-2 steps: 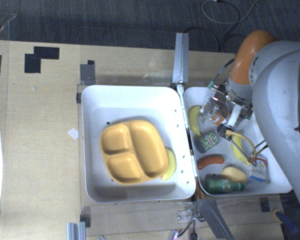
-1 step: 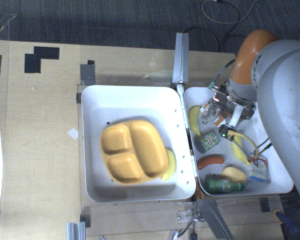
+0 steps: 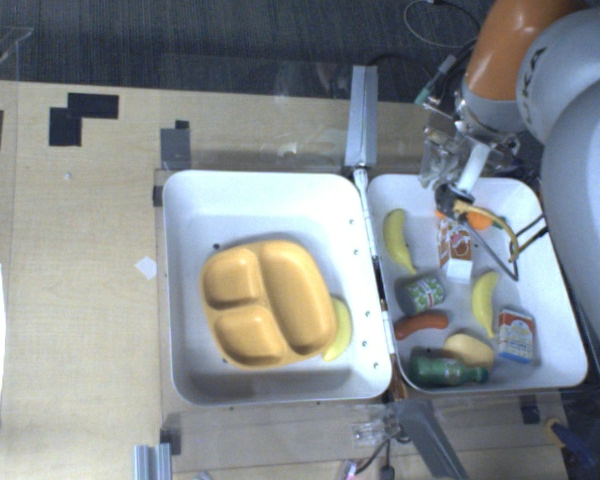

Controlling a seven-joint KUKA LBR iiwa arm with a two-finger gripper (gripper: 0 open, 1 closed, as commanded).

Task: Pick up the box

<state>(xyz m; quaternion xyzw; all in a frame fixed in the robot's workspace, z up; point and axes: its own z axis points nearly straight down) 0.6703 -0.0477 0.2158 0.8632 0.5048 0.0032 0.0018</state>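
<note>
Two boxes lie in the right bin (image 3: 565, 363). An orange and white carton (image 3: 457, 250) lies near the bin's middle, toward the far side. A smaller white box with red edging (image 3: 516, 335) sits by the near right wall. My gripper (image 3: 448, 173) hangs over the far edge of the right bin, just beyond the orange and white carton and apart from it. Nothing shows held in it.
The right bin also holds two bananas (image 3: 398, 240) (image 3: 485, 299), a green can (image 3: 423, 291), a sausage (image 3: 421, 323), a green bottle (image 3: 450, 371), a yellowish lump (image 3: 469, 347) and a small orange piece (image 3: 477, 219). In the left bin (image 3: 180, 268) lies a yellow compartment tray (image 3: 267, 301).
</note>
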